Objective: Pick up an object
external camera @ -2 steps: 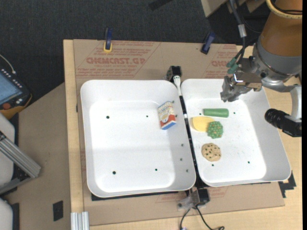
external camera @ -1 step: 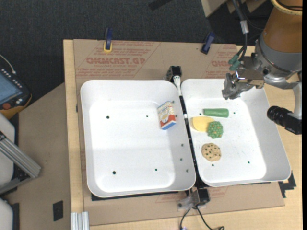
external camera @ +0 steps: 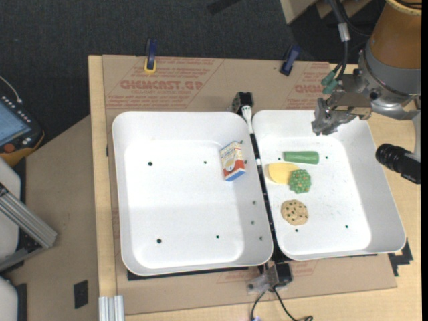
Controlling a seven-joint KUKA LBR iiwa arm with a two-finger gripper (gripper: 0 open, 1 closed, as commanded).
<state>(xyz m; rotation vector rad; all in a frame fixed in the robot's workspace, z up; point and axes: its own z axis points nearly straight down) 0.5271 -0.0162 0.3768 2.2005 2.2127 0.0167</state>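
Observation:
My gripper hangs over the far part of the right bin, above and a little right of a green cylinder-shaped piece. Nothing shows between its fingers. Nearer in the same bin lie a yellow wedge, a round green bumpy piece and a brown cookie. A small milk carton with red and blue print lies in the left bin, near its right wall.
The two bins sit side by side on a brown board held by clamps at the far edge. A black clip sits at the top of the seam between the bins.

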